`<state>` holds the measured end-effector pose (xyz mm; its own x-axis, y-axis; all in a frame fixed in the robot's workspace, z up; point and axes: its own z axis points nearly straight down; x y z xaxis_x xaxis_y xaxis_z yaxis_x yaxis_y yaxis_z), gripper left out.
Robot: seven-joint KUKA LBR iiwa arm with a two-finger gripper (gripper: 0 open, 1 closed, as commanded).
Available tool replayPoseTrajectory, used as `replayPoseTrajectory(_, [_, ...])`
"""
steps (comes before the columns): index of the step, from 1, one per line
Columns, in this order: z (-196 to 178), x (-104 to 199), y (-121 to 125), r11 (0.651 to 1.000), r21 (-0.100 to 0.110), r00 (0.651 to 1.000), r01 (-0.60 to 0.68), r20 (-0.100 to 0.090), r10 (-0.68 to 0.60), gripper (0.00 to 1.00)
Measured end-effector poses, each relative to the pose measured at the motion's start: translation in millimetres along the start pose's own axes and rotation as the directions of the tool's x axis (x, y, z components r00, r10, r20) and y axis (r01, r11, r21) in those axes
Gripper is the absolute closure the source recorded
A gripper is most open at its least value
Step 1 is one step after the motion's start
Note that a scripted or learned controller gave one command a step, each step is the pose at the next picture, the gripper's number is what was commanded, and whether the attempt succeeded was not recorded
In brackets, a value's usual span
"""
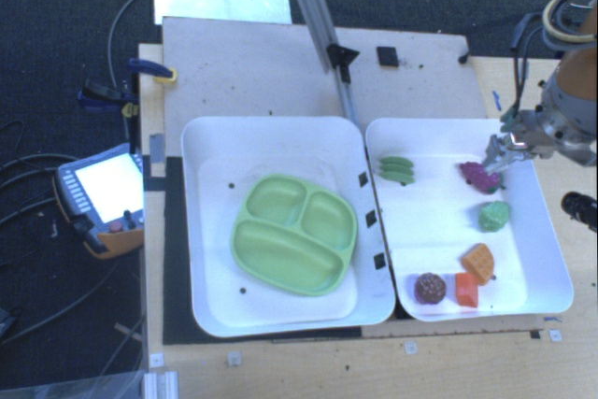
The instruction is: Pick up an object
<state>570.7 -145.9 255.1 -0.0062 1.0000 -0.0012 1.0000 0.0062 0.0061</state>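
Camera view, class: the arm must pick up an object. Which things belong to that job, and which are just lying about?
Job:
gripper
purple toy, nearest the gripper
green pea pod
green lump
orange piece
red block
dark round piece
right bin

Lying about:
green divided plate
left bin
handheld screen
blue clamp

Arm (572, 98) cropped at right edge

High fixed camera slants down on both bins (280, 131).
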Motion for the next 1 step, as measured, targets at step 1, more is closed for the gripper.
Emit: replayPoseTrajectory(1, [-0.3, 61.1, 4.9, 1.0, 0.004, 1.0, 0.005, -0.003, -0.005, 1.0])
